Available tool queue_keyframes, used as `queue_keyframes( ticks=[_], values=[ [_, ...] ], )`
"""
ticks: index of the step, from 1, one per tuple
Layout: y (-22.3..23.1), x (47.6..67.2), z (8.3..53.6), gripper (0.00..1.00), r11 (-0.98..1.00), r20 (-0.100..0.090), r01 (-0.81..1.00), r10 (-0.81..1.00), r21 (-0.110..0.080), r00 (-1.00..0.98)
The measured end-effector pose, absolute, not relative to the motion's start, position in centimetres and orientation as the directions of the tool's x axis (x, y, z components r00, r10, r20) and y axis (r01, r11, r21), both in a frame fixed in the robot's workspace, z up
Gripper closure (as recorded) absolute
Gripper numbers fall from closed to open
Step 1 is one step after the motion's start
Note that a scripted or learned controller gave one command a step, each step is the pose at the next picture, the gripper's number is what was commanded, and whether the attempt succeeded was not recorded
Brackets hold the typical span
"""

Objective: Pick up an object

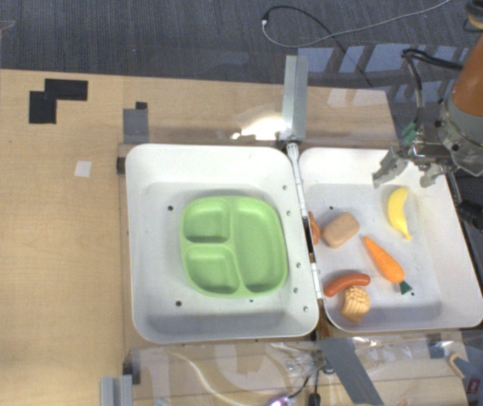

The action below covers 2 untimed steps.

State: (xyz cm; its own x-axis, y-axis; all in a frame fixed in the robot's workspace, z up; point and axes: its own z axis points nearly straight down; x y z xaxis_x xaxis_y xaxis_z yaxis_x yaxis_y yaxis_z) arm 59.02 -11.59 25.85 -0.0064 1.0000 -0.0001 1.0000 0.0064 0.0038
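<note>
Gripper hangs wide open, empty, just above banana: you'd drop straight, fingers straddling its narrow width, w/o nudging it.

A pale wooden bench top fills the lower view, with black tape marks toward ten o'clock. Dark grey carpet runs along twelve o'clock, crossed by a black cable toward one o'clock. A bright glare patch sits near centre.
</note>
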Motion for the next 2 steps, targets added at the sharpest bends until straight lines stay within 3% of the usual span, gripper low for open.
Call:
queue_keyframes(
  ticks=[1, 2],
  values=[
    [-15.6, 55.1, 10.1, 0.00, 0.064, 0.000, 0.998, 0.998, 0.003, -0.064],
    [-15.9, 50.8, 9.1, 0.00, 0.091, -0.003, 0.996, 0.996, 0.015, -0.091]
  ],
)
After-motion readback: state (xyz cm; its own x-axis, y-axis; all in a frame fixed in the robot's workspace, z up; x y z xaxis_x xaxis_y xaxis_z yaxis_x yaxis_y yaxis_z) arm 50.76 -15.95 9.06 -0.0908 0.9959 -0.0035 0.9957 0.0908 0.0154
